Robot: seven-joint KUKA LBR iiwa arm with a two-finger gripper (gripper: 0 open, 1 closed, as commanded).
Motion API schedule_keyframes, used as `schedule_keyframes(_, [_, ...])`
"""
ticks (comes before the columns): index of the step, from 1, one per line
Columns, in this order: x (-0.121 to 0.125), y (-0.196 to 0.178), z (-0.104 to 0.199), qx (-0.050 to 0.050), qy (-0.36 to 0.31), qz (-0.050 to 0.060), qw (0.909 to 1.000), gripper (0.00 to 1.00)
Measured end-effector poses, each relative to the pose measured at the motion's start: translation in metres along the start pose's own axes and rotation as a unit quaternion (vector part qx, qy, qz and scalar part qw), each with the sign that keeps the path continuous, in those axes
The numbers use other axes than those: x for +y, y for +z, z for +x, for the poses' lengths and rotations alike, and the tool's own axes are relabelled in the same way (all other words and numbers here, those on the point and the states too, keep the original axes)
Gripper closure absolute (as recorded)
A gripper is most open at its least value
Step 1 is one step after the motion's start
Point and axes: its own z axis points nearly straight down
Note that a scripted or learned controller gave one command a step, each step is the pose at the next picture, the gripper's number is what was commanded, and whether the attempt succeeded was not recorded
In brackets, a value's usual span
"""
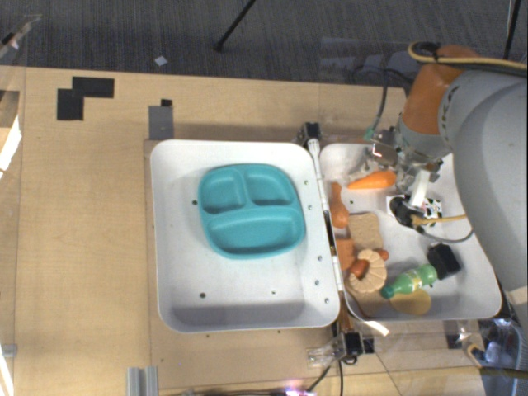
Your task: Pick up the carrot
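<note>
The orange carrot point(370, 181) lies crosswise in the upper left part of the right bin point(470, 295), its thin tip pointing left. My gripper point(410, 176) comes down from the grey arm with the orange band, right at the carrot's thick right end. The wrist hides where they meet, so contact with the carrot is unclear.
Below the carrot lie an orange piece point(339, 211), a brown bread slice point(366, 230), a tan pastry point(368, 272), a green bottle-shaped toy point(410, 281) and a black block point(444, 259). A teal divided plate point(250, 209) sits in the left bin point(177, 295).
</note>
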Motion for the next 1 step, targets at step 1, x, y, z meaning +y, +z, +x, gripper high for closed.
schedule_keyframes(1, [-0.0402, 0.0012, -0.0078, 0.0, 0.088, 0.002, 0.9962, 0.0])
